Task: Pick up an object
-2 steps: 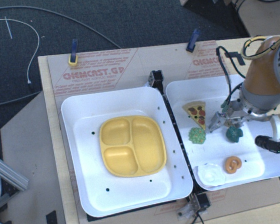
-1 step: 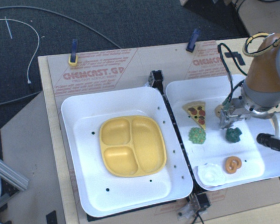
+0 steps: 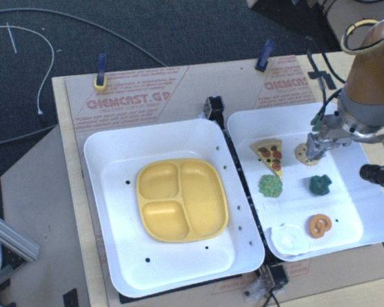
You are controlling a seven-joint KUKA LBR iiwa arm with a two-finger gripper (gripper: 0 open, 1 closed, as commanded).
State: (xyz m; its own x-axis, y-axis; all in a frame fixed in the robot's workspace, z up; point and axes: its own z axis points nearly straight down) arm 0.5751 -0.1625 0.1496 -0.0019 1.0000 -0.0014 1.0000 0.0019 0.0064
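Here the gripper hangs low over the upper part of the right bin, directly above a small tan, roundish object that looks like a cookie or biscuit lying flat on the bin floor; the object peeks out on the left and lower side of the metal fingertips, so claw and target overlap in the camera view. Whether the fingers are spread or closed cannot be told from this angle, and nothing shows the tan piece actually caught between them, so I judge it not yet held. The relation that matters is vertical: the piece sits just beneath and a touch to the left of the tips, so the coming move seems to call for a short descent, not a sideways reach. Being roundish, it offers no long axis to line up with. Its neighbours lie apart: a pizza slice to its left with its point aimed downward, a light green broccoli floret below that, a darker green floret below the gripper, and a small orange pretzel near the bin's lower edge. The left bin holds a yellow divided plate, well away from the arm.
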